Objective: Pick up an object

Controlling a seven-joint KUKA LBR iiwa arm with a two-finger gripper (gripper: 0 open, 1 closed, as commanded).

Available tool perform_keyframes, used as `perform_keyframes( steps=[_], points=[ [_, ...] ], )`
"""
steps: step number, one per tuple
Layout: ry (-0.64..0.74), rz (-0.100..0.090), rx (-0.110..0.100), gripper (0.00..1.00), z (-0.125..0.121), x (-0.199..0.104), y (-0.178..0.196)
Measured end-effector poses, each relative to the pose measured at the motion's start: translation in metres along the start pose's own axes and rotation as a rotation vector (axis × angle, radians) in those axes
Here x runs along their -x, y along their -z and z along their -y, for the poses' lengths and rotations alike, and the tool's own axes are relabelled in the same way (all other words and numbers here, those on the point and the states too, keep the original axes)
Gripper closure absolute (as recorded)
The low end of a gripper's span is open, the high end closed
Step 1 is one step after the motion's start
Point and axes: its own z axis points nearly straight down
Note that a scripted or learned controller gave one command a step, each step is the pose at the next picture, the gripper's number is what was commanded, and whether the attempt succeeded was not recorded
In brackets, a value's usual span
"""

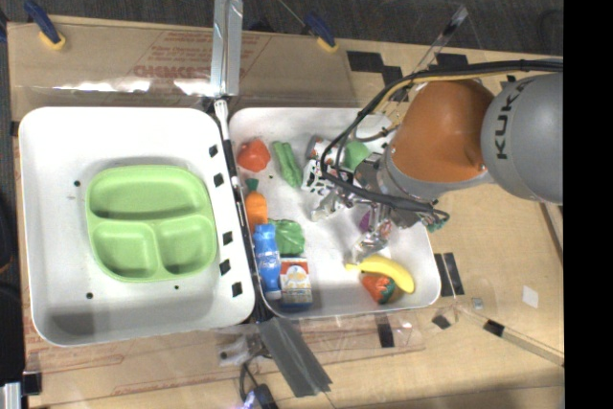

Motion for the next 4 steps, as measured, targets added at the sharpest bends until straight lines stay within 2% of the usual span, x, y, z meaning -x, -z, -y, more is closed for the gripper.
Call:
perform_keyframes(
  steps=[1,2,3,4],
  points=[
    [0.005,0.003,-0.001,1.0,-0.001,0.003,0.011],
    [0.071,0.007,-0.006,1.0,0.032,0.089,0.118],
    [0.356,0.002,-0.002,1.0,0.047,0.042,0.14],
    [0.393,-0.001,0.008,1.0,0.063,0.069,0.07]
  ],
)
